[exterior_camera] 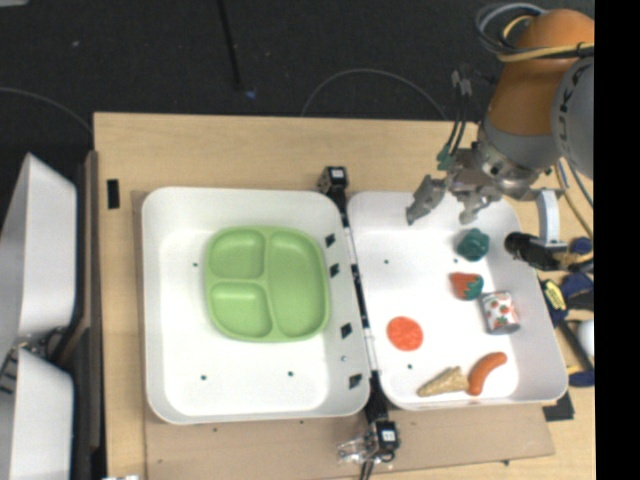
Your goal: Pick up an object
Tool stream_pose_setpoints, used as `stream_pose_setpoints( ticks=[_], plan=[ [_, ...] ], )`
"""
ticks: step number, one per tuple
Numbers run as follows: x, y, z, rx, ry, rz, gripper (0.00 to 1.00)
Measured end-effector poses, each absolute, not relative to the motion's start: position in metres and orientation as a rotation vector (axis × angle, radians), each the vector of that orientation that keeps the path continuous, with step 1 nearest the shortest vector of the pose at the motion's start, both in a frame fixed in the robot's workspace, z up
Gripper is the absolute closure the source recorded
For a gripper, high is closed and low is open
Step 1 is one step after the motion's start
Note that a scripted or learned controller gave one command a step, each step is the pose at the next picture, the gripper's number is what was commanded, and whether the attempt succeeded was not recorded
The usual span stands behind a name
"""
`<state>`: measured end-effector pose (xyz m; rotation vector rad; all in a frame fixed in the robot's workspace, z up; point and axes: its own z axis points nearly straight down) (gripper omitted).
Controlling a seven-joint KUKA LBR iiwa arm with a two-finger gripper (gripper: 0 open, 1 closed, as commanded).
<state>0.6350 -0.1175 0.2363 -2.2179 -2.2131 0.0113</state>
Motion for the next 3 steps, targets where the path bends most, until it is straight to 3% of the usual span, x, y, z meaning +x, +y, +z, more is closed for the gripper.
stream_pose_setpoints(
  ticks=[1, 3],
  plan=[
    [0.637, -0.117, 0.244, -2.223, -2.222, 0.0, 0.0],
    [0.627, -0.123, 0.133, -2.223, -2.219, 0.005, 0.0]
  ],
)
